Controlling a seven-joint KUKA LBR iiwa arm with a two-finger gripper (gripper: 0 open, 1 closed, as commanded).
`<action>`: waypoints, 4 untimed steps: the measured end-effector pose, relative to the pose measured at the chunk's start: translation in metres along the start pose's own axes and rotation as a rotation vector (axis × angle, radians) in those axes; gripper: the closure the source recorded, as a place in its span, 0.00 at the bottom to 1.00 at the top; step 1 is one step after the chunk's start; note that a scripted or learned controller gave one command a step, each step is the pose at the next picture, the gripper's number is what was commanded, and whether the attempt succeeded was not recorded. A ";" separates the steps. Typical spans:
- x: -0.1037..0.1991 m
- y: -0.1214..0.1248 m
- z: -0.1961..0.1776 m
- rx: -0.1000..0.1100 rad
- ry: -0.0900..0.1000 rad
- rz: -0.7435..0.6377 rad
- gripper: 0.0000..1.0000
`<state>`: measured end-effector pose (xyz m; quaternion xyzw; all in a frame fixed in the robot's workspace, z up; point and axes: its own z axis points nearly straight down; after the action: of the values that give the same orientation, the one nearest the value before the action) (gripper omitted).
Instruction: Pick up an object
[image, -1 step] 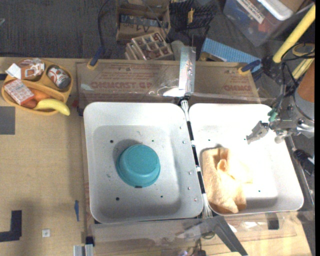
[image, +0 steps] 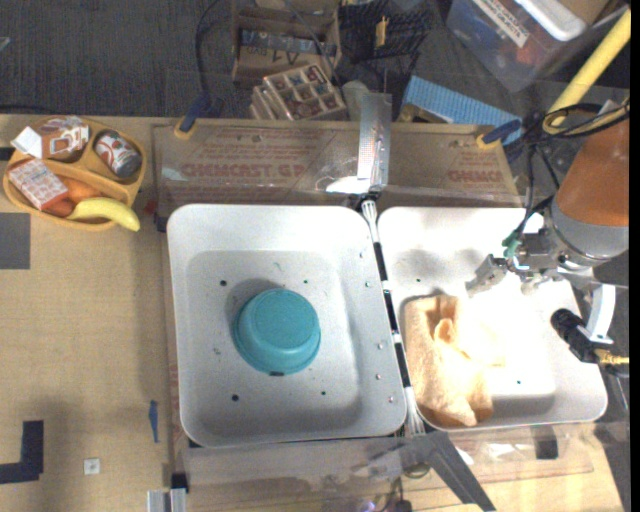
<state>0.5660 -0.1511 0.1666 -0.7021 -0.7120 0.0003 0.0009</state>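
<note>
A teal bowl (image: 278, 330) lies upside down in the middle of the left bin (image: 200, 240). A crumpled yellow-orange cloth (image: 448, 358) sits at the front left of the right bin (image: 430, 235). My gripper (image: 507, 277) hangs over the right bin's back right part, beyond and to the right of the cloth. It is open, with nothing between its fingers. The grey arm with its orange band (image: 600, 185) comes in from the right edge.
A raised divider (image: 385, 290) separates the two bins. A cardboard wall (image: 260, 165) runs behind them. A tray of toy food with a banana (image: 75, 175) sits on the bench at the far left. Cables and a black part (image: 578, 335) hang by the right bin's right rim.
</note>
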 end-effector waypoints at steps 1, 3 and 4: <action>-0.033 0.026 -0.013 -0.004 -0.003 0.043 0.00; 0.030 0.021 0.076 -0.014 -0.004 -0.101 0.00; 0.050 -0.002 0.076 -0.015 -0.004 -0.131 0.00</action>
<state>0.5631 -0.1009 0.0907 -0.6541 -0.7563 -0.0039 -0.0058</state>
